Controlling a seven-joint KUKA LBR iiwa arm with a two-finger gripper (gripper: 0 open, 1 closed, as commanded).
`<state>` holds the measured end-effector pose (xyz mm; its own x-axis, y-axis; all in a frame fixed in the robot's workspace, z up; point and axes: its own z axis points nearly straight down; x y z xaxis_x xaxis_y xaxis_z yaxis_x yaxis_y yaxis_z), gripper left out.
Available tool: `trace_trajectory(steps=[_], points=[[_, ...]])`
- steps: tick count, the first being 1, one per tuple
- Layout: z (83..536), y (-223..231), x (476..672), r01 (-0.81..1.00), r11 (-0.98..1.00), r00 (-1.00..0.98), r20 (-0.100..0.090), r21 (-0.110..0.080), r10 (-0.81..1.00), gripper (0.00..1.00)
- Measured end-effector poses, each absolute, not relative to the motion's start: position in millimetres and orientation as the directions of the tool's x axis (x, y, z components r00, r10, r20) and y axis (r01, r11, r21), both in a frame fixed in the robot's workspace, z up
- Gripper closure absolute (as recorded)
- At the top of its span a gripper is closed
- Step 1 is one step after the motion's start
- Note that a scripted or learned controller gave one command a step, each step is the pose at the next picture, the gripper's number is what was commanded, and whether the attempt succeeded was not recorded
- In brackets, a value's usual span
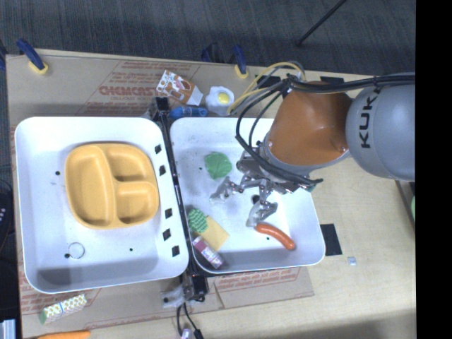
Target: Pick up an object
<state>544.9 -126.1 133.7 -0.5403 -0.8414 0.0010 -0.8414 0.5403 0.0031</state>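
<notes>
My gripper [240, 202] hangs over the middle of the right bin [305, 254], its two metal fingers spread apart with nothing between them. One fingertip [220, 191] points left, just below a green lumpy object [218, 164]. The other fingertip [258, 217] ends right above an orange carrot-like piece [276, 236] near the bin's front right. A green-and-yellow striped item [198, 222], a yellow wedge [216, 234] and a small dark red packet [207, 252] lie at the bin's front left.
The left bin [42, 260] holds a yellow divided tray [111, 183]. Behind the bins lie a small printed carton [173, 85], a blue piece [186, 111] and a yellow-white object [220, 98]. Cables loop above the wrist [265, 90]. A wrapped item [63, 307] lies on the cardboard in front.
</notes>
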Motion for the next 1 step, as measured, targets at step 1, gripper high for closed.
trace_trajectory(steps=[1], points=[[91.5, -173.8, 550.1, -0.897, 0.443, -0.443, 0.001, 0.002, -0.897, 0.0]])
